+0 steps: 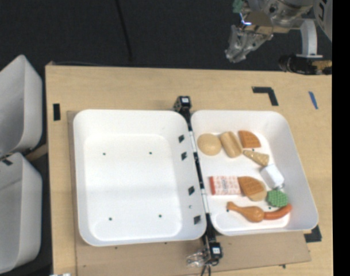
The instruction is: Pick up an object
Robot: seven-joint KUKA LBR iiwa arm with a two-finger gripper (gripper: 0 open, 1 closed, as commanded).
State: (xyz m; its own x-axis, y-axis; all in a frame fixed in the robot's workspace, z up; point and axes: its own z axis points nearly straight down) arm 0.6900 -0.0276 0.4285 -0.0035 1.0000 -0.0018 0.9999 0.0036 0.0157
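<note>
The fingers (pixel 239 48) hang above the desk (pixel 134 85); their opening cannot be told. Two bins: the right bin (pixel 298 154) contains nine food items, including a drumstick (pixel 246 211).

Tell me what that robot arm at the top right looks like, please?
It is a metallic grey arm, rounded and shiny at the wrist, with an orange band at the very top edge of the picture. Below it hangs a small silvery gripper of grey metal parts that narrows toward its tip. A small green piece and a bright bluish-white spot sit where the gripper joins the wrist. A white segment with dark lettering shows beside it.
</note>
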